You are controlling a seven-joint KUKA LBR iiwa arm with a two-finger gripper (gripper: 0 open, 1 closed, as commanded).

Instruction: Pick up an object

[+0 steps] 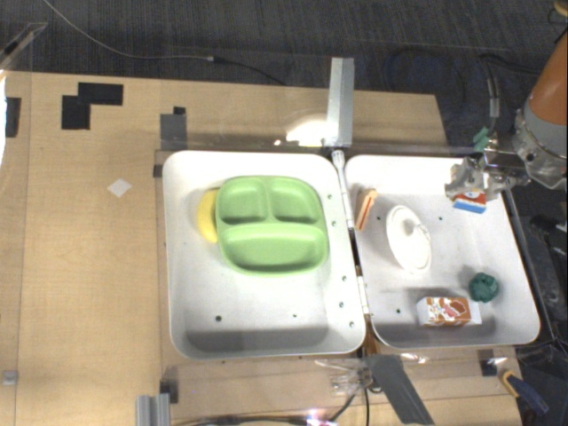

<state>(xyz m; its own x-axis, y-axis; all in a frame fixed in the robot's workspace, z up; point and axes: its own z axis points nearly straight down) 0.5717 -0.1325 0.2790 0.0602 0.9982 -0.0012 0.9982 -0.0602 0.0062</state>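
Hovering at the back right corner of the right bin, the gripper is sitting over a small red, white and blue object; whether that object is actually between the fingers is not resolvable from this angle, and finger state can't be told either

Candidate targets, relative to the gripper: the small object is directly under it, the white lid-like disc is lying just left and forward, the orange stick is farther left against the divider wall, the green lump is sitting forward, and the carton is forward and slightly left near the front wall

Risks: the tool is working close to the back and right walls, so a descent could be clipping the rim or pushing the object into the corner instead of closing on it; a small flat piece could be slipping out on lift

Open room is lying forward-left of the gripper, mid-bin. The left bin, with the green tray and the yellow item, is sitting well apart to the left
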